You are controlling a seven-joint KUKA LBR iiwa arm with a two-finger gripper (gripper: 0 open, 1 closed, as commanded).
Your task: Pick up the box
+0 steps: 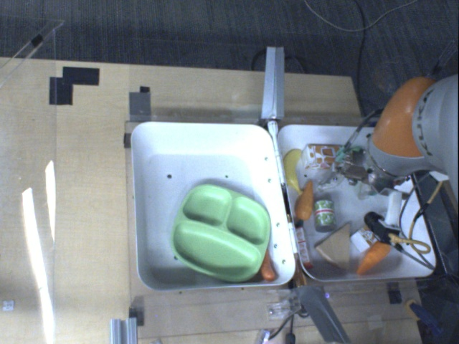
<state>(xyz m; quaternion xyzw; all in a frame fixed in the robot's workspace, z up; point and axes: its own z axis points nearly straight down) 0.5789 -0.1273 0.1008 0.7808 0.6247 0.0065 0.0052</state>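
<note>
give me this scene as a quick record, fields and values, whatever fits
left bin: holds a green divided tray, lying tilted
right bin: box at the far end, small can upright, carrots near the divider and at the near side
arm: over the right bin, reaching in from the right
gripper: low, just beside the box
box held: not visibly

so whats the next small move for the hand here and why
Probably shift the hand toward the box at the right bin's back left corner and lower over it. The hand sits just right of the box, with nothing seen in it, and the can and carrot lie nearer the camera, clear of that path.
</note>
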